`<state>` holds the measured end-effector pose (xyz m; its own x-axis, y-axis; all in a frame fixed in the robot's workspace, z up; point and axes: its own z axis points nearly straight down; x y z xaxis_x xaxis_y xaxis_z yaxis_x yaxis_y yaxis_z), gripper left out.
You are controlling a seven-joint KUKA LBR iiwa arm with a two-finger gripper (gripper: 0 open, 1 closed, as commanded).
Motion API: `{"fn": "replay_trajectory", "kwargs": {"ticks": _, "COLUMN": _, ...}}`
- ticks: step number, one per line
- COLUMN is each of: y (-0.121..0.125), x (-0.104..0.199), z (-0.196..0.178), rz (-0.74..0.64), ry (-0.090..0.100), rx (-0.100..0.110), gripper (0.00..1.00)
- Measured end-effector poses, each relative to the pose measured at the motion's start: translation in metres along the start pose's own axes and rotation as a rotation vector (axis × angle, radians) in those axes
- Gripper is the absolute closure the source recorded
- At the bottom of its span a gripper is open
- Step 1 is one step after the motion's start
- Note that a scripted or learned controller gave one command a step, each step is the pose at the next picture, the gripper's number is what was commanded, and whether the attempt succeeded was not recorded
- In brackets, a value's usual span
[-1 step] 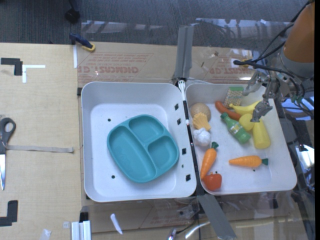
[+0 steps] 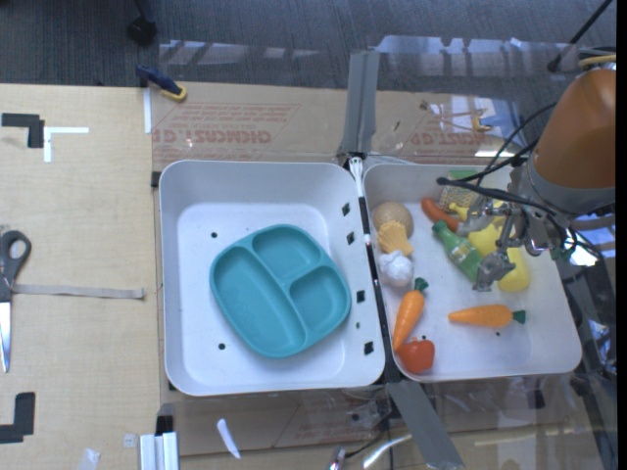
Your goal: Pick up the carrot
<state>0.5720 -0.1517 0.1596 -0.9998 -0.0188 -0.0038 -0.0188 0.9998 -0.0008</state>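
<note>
Two carrots lie in the right bin [image 2: 558, 346]. One carrot [image 2: 408, 315] is tilted by the bin's left wall, with its green top pointing up. The other carrot [image 2: 483, 315] lies flat near the front, its green end to the right. My gripper [image 2: 489, 270] hangs over the middle of the right bin, just above and behind the flat carrot, in among a yellow lemon [image 2: 513, 278] and a green bottle [image 2: 458, 252]. Neither carrot is in its grasp.
The right bin also holds a red tomato [image 2: 416, 356], a white garlic [image 2: 396, 269], a tan round item [image 2: 392, 219] and an orange-red piece [image 2: 437, 211]. A teal divided plate [image 2: 281, 290] lies in the left bin [image 2: 176, 292]. Scissors [image 2: 10, 262] lie on the bench at the far left.
</note>
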Motion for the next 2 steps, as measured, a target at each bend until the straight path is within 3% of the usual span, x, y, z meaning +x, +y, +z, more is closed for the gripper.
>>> {"fn": "replay_trajectory", "kwargs": {"ticks": 1, "y": 0.083, "x": 0.072, "z": -0.033, "rz": -0.195, "ry": 0.000, "rx": -0.001, "gripper": 0.00}}
{"fn": "replay_trajectory", "kwargs": {"ticks": 2, "y": 0.053, "x": 0.045, "z": 0.067, "rz": -0.162, "ry": 0.000, "rx": 0.000, "gripper": 0.00}}
